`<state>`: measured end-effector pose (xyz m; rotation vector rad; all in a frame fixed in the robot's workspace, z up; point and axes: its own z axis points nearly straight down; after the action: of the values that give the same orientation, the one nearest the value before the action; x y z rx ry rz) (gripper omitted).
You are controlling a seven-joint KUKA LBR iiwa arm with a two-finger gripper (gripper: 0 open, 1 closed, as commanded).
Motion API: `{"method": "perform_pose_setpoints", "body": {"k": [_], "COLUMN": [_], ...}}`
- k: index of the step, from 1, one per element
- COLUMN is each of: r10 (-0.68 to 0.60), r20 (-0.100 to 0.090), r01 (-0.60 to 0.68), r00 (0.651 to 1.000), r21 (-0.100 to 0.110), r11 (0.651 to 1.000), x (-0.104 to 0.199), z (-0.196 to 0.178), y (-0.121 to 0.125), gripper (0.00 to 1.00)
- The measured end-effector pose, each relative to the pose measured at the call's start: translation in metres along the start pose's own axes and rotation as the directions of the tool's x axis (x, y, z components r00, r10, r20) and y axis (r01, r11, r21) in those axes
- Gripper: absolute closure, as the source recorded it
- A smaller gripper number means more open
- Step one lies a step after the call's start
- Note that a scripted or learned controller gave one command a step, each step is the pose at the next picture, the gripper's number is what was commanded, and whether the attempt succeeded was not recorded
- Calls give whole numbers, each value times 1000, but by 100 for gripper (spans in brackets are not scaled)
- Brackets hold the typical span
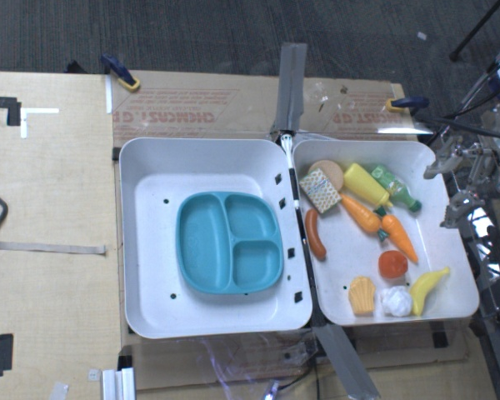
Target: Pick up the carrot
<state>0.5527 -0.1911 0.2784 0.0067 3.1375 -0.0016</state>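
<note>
Two orange carrots lie in the right bin (450, 307). One carrot (360, 212) sits in the middle, slanting down to the right. The other carrot (401, 238) lies just right of it, with a green top at its upper end. They nearly touch end to side. My gripper (460, 192) hovers over the bin's right rim, well to the right of both carrots and above the bin floor. Nothing is visible in its grasp.
Around the carrots lie a yellow bottle (365, 183), a green bottle (395, 188), a bread slice (320, 190), a sausage (315, 233), a tomato (392, 263), a banana (427, 288), a garlic bulb (394, 301) and a waffle piece (361, 295). The left bin holds a teal divided plate (230, 242).
</note>
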Motion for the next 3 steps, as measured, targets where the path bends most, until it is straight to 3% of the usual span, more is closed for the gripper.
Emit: {"method": "perform_pose_setpoints", "body": {"k": [1,2,3], "r10": [-100,-105,63], "r20": [20,30,2], "r01": [100,104,-63], "r00": [995,994,998], "r21": [7,10,0], "r11": [995,994,998], "x": [-6,-10,4], "z": [165,154,49], "y": [31,33,88], "gripper": [0,100,100]}}
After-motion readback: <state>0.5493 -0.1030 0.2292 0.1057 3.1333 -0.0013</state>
